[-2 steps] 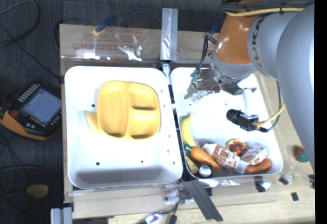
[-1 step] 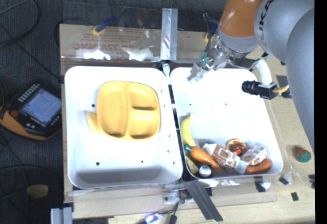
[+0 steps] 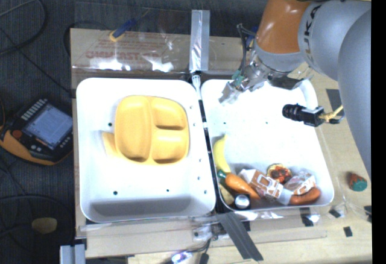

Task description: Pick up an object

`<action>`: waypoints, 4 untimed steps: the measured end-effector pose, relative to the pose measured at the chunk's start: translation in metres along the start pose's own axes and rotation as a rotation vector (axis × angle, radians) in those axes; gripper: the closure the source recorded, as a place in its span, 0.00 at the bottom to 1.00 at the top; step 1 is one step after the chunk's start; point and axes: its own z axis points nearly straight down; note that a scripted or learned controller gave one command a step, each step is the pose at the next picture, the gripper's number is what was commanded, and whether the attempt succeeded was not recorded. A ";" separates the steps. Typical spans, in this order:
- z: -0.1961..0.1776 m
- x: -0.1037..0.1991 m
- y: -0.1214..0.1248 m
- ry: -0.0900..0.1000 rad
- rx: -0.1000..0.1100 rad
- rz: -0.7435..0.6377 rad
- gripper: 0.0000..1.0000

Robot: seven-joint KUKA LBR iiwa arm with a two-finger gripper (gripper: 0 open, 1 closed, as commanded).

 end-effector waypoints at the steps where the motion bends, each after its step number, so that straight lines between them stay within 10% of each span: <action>1: 0.010 0.011 -0.037 0.005 -0.001 0.107 1.00; 2: -0.036 -0.023 0.031 0.001 -0.001 0.194 1.00; 4: -0.055 -0.064 0.013 0.000 -0.001 0.204 1.00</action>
